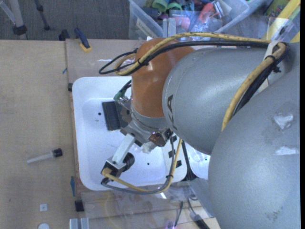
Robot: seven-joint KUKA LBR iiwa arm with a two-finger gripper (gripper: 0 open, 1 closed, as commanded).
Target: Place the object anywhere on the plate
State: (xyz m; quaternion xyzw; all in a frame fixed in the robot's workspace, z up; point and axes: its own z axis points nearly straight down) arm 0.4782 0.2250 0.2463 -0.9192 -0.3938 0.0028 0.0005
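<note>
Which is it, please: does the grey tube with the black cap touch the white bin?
Apart. The camera view shows a strip of bare bench between the tube and the left rim of the white bin.

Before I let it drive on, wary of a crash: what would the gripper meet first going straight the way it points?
Most likely the floor of the white bin: the gripper points down into it. The wrist hides what lies right under it, so I cannot rule out something there.
</note>
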